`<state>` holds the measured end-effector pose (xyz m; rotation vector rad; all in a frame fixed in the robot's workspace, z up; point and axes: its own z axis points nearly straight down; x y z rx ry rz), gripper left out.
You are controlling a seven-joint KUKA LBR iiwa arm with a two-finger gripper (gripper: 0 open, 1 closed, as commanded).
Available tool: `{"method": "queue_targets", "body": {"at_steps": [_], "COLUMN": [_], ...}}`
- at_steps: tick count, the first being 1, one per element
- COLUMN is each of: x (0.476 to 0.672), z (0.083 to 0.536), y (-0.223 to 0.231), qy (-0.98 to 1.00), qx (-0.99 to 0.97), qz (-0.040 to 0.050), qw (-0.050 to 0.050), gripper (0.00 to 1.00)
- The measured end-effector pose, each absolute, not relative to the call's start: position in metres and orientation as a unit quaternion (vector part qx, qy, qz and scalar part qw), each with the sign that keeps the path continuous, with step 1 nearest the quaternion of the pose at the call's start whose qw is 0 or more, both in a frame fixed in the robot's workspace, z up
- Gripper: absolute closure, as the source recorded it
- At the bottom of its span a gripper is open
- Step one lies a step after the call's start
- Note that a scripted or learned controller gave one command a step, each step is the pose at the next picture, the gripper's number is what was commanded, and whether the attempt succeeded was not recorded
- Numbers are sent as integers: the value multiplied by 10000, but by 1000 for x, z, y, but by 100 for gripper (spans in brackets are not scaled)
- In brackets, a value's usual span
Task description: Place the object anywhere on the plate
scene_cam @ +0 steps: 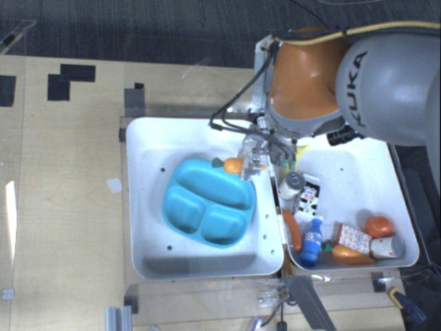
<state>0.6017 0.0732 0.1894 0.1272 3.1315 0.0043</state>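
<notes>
Nearest us on the desk, the blue plate (207, 209) lies in the left bin (148, 185) with its three compartments bare, so we judge the placing not yet done. Just past its far right rim sits the small orange object (233, 165), right at the end effector (253, 158) and seemingly pinched in its narrow fingers, though we cannot be sure. It looks roundish with a greenish bit toward the left, so any long axis would run roughly left to right; what remains is to carry it over the plate and release it.
</notes>
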Motion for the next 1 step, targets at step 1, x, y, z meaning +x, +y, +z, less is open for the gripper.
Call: {"method": "queue_targets", "body": {"at_steps": [1], "x": [602], "z": [189], "y": [73], "qy": [9992], "qx": [410], "qz": [14], "qw": [38], "gripper": [0]}}
